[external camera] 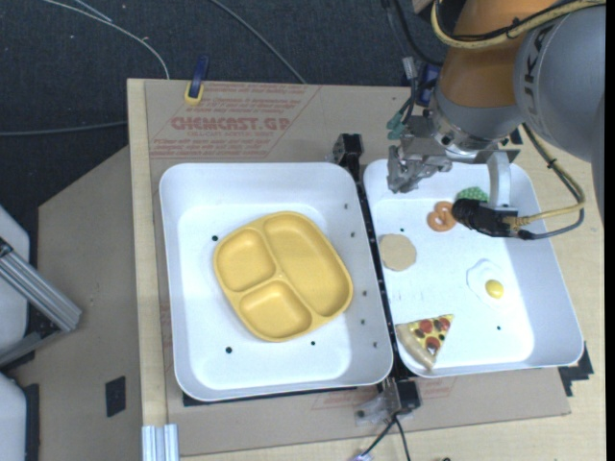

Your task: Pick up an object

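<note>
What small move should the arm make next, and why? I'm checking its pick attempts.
Probably lower the gripper toward the tan round piece, the nearest item just below it in the right bin; the gripper hangs above the bin's upper left corner with nothing seen between its tips.
</note>
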Robot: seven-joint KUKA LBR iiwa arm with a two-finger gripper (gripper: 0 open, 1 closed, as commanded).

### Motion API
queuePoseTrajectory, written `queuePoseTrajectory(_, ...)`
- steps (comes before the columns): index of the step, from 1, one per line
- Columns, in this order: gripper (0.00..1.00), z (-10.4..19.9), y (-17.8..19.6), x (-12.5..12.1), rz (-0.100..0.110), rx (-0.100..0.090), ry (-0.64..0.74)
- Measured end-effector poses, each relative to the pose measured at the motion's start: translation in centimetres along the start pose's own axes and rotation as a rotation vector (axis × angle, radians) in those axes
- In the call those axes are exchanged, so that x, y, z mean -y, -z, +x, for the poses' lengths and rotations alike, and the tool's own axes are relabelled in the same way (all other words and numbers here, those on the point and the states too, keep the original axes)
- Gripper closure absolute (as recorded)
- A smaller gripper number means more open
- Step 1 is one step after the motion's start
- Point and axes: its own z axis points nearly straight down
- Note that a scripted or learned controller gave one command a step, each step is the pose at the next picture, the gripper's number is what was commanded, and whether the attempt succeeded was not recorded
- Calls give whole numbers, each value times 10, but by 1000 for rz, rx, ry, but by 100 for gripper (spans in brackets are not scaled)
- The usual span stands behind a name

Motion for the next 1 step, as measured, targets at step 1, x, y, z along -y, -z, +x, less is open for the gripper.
queuePoseTrajectory(1, 100, 51, 4, 5, -1, 0, 1)
